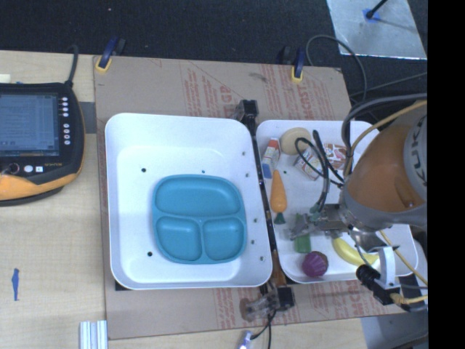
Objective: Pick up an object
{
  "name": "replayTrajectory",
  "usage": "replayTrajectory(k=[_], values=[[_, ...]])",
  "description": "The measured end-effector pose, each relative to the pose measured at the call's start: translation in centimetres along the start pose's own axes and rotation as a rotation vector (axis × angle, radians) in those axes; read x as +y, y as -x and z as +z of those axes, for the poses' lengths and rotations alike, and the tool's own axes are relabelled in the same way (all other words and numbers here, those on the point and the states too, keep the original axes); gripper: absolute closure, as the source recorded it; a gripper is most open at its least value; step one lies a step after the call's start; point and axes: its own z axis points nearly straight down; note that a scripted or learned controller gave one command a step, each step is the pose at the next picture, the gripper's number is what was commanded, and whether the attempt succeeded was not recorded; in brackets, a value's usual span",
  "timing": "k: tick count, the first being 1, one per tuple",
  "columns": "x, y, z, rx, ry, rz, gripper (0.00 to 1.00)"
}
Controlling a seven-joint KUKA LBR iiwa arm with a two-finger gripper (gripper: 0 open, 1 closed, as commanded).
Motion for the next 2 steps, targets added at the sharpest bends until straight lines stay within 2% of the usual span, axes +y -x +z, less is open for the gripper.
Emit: replayTrajectory(k=[1,2], values=[[0.04,0.09,-1.00,-0.002,0.000,-0.004,1.00],[0.04,0.08,-1.00,-0.002,0.001,-0.004,0.00]])
